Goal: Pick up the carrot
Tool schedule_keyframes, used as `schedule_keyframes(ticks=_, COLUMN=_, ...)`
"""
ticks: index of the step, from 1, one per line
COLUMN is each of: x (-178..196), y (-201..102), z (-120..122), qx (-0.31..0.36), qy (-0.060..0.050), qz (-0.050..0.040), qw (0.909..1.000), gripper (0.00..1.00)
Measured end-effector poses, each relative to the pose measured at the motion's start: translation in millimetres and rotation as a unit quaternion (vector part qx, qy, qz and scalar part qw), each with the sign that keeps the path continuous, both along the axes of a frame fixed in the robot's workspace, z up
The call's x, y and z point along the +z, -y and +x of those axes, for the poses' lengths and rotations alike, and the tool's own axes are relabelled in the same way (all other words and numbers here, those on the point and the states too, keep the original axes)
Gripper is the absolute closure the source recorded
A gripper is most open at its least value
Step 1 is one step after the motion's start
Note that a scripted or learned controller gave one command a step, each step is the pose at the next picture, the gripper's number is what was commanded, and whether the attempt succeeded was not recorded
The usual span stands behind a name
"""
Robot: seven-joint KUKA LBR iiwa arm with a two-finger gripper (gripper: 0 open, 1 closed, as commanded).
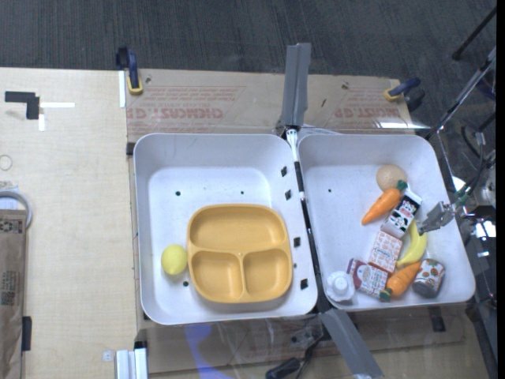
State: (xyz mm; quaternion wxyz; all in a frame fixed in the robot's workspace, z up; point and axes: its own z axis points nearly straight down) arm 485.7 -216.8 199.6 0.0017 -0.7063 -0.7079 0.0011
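Note:
Two orange carrots with green tops lie in the right bin (316, 212). One carrot (382, 204) lies aslant in the upper middle, just below a pale egg-like ball (390, 176). The other carrot (402, 279) lies near the front wall between a red carton and a can. A grey metal part that looks like my gripper (435, 216) pokes in over the bin's right rim. It is to the right of the upper carrot, beside the banana, and nothing shows in it.
A milk carton (405, 214), a banana (414, 244), two small cartons (384, 251), a can (428, 279) and a white bottle (339, 287) crowd the right bin's lower right. The left bin (158, 172) holds a yellow divided tray (239, 253) and a lemon (173, 260).

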Motion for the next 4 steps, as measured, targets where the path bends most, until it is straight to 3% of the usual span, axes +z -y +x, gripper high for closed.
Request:
schedule_keyframes(ticks=1, x=-104.3, y=-50.2, z=6.3, qx=0.195, qy=0.004, qz=-0.0004, qw=0.9809, gripper=0.00)
schedule_keyframes(ticks=2, x=-108.0, y=-52.2, z=116.6, qx=0.437, qy=0.002, qz=0.0008, qw=0.8995, gripper=0.00)
schedule_keyframes(ticks=3, x=-64.2, y=-74.9, z=156.0, qx=0.494, qy=-0.014, qz=0.0101, qw=0.8692, gripper=0.00)
schedule_keyframes(ticks=4, x=-18.7, y=-81.7, z=163.1, qx=0.601, qy=-0.001, qz=0.0037, qw=0.7993, gripper=0.00)
